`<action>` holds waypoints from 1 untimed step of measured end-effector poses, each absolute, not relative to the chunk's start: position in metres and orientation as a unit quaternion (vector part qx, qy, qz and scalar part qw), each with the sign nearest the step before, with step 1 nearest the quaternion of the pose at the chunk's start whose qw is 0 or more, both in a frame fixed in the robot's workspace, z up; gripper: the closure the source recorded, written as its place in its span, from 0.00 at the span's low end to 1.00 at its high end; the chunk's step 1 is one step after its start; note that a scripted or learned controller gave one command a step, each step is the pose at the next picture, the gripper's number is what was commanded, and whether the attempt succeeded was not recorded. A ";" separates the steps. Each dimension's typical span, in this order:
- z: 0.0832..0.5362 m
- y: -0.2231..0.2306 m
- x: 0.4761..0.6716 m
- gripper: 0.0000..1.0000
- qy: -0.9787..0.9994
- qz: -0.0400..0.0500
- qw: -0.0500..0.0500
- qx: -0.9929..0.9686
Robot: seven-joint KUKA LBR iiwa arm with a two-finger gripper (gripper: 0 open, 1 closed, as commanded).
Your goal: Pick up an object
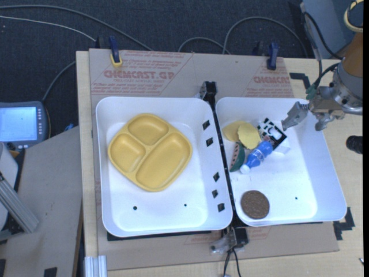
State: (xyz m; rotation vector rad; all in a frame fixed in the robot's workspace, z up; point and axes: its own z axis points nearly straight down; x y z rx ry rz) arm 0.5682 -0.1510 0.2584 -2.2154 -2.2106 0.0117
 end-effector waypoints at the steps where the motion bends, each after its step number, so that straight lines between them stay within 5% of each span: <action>1: 0.265 -0.151 0.570 0.00 -0.707 0.000 0.001 -0.707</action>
